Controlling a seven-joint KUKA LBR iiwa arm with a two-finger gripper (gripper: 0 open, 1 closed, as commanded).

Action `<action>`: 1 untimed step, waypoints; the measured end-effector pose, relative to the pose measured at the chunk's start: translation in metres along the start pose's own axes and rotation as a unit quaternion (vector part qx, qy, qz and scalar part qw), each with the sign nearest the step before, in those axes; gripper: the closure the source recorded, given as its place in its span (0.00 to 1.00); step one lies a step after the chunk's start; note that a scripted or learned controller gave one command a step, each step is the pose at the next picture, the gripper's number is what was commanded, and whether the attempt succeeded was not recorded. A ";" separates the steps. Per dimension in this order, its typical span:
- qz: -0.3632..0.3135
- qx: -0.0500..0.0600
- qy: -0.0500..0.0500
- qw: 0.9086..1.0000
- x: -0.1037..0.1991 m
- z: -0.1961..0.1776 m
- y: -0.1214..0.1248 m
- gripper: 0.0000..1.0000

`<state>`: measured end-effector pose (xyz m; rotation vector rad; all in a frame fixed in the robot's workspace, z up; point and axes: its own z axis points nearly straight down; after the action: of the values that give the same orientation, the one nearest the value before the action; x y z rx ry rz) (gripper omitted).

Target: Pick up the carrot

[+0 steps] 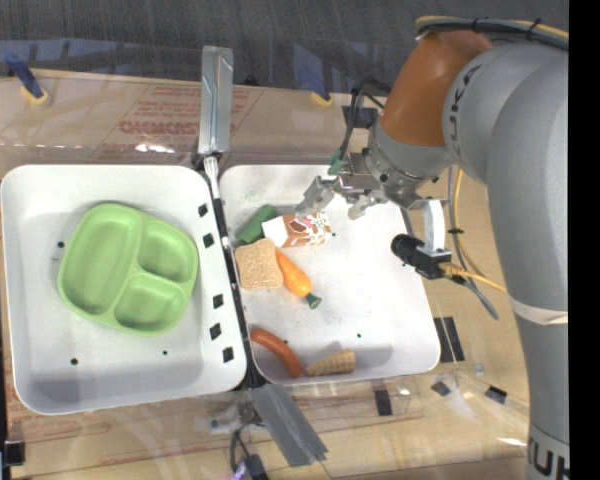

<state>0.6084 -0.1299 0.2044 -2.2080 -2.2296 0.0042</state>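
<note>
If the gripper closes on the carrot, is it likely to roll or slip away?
Probably somewhat. The carrot looks like smooth, tapered toy plastic, so the fingers could squeeze it out towards the thin end. It lies flat on the bin floor, so it may roll sideways if nudged. It touches the bread slice, which could block rolling that way. It seems stiff and light.

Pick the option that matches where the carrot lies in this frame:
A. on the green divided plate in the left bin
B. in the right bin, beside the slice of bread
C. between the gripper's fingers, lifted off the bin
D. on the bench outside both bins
B: the carrot lies on the floor of the right bin, against the right side of the slice of bread, with the gripper above and apart from it.
</note>
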 end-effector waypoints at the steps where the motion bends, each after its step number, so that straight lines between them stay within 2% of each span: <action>1: -0.041 -0.003 0.000 0.999 0.008 0.110 -0.037 0.00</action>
<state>0.5708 -0.1218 0.0944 -2.1162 -2.3223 -0.0015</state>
